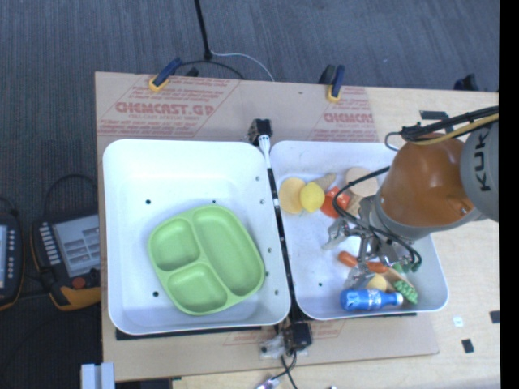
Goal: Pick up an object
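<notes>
In the right-hand bin (312, 298), below the orange wrist band (426, 185), the end effector (366, 254) hangs over a cluster of small items; whether it is open or closed cannot be told. Just under it lies a small orange piece (349, 258), and a little nearer the camera a blue bottle (369, 301) lies on its side against the bin's front wall, with a green piece (408, 292) beside its cap end. Up and to the left of the end effector sit two yellow round fruits (302, 195), touching each other. Farther left, across the divide, the other bin (130, 168) holds a green divided plate (206, 258). Both bins rest on the brown surface (162, 108).
</notes>
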Available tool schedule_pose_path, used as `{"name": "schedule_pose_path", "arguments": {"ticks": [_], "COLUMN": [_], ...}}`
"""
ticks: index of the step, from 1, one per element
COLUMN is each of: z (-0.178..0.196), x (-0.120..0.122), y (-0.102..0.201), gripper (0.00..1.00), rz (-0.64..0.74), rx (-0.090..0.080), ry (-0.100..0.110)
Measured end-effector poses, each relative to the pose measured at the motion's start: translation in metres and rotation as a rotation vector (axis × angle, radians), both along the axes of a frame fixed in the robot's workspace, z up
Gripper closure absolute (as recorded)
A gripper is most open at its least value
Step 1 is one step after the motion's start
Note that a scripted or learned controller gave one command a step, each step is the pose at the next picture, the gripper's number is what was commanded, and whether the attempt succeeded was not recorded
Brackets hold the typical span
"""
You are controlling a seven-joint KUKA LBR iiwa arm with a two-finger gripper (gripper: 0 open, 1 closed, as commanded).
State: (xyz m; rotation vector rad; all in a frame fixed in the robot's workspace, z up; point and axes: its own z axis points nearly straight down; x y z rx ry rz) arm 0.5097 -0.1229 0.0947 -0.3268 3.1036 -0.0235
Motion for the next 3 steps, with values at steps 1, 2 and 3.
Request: {"name": "schedule_pose_path", "arguments": {"ticks": [1, 2, 3], "z": [0.0, 0.0, 0.048], "x": [0.006, 0.027, 0.069], "y": [0.011, 0.018, -0.004], "gripper": [0.0, 0.0, 0.0], "rz": [-0.333, -0.185, -0.056], "rx": [0.013, 0.007, 0.014], "ry": [0.011, 0.009, 0.017]}}
